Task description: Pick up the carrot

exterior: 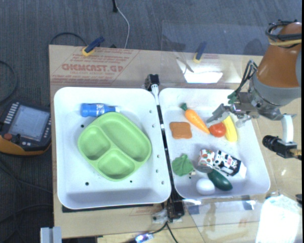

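across the bench [66, 65] sit two white bins; the left bin [66, 186] carries a green divided plate [114, 146] and a blue bottle [96, 109]. the right bin [258, 176] holds the carrot [196, 119], lying slantwise near its back, apart from the tool [228, 114], whose fingers look spread and hold nothing. my judgement: close across the carrot's middle, square to its length. a tomato [218, 130] touching its tip and a brown biscuit [181, 130] just beside crowd it.
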Available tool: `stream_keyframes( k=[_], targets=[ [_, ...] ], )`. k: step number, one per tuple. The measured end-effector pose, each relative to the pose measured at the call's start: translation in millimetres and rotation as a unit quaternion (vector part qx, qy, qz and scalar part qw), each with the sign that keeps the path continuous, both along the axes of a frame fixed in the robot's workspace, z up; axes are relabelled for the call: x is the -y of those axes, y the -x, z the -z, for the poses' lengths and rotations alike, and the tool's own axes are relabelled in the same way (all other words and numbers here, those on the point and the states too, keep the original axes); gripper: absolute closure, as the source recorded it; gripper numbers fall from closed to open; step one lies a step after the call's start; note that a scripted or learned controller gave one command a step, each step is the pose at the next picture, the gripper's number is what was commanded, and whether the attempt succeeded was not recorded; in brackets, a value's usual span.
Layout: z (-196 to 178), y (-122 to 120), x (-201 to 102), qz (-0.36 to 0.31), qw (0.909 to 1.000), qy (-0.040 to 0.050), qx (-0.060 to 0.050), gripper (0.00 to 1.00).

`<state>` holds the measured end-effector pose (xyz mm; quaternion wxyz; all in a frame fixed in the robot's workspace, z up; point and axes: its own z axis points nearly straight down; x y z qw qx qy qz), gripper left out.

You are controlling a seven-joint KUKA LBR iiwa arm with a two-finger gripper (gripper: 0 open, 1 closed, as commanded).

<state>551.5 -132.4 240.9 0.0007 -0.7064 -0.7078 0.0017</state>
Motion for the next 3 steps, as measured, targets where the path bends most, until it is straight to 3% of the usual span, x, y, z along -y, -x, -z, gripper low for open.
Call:
stream_keyframes(
  k=[1, 2, 3],
  targets=[
    [142, -59, -29, 0.016, 0.9999, 0.0011, 0.003, 0.0],
    [148, -105, -37, 0.101, 0.9949, 0.0001, -0.005, 0.0],
    [138, -107, -39, 0.101, 0.9949, -0.0008, -0.003, 1.0]
  ],
)
